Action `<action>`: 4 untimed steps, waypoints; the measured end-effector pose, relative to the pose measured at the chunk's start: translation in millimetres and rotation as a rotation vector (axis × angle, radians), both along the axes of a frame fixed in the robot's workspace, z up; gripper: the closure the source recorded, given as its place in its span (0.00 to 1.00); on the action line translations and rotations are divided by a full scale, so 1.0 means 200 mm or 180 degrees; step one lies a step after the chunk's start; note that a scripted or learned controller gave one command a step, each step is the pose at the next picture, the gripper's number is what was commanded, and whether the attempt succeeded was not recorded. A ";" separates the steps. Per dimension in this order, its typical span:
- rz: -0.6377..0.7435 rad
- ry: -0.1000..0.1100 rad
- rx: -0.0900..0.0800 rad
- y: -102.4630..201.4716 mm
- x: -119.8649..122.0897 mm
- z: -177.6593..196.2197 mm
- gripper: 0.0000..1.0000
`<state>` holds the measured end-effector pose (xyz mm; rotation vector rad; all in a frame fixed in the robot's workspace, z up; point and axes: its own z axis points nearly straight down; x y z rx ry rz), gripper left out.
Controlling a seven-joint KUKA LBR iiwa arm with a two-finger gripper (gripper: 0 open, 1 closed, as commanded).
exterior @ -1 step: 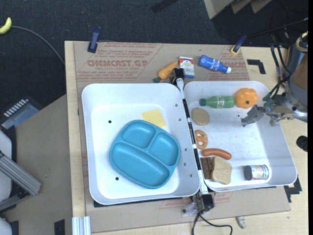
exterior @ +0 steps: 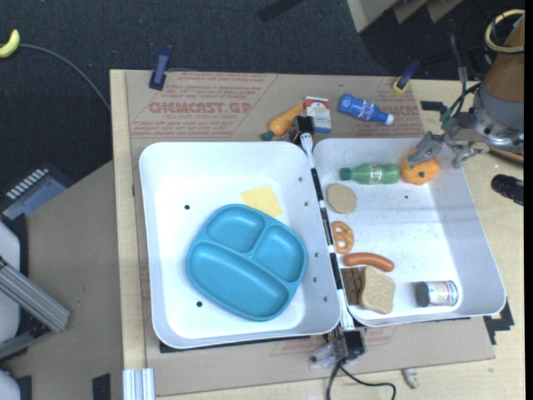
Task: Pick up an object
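Observation:
The right bin [exterior: 466, 232] holds a green bottle [exterior: 372, 173], an orange fruit [exterior: 420, 171], a tan round cracker [exterior: 341, 197], a pretzel [exterior: 342, 237], a sausage [exterior: 369, 262], bread slices [exterior: 371, 289] and a small can [exterior: 436, 293]. My gripper [exterior: 430, 149] hangs at the bin's far right corner, just above and to the right of the orange fruit, close to touching it. The arm's wrist [exterior: 491, 111] comes in from the upper right. Nothing visibly sits in the gripper.
The left bin [exterior: 166, 190] holds a blue divided plate [exterior: 246, 261] and a yellow cheese slice [exterior: 263, 200]. Behind the bins on the board lie a carrot [exterior: 287, 121], a small carton [exterior: 316, 113] and a blue bottle [exterior: 365, 109]. The middle of the right bin is bare.

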<state>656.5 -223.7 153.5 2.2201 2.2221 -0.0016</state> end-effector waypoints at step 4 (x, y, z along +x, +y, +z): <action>0.0004 -0.0002 0.0009 0.72 -0.11 0.16 1.00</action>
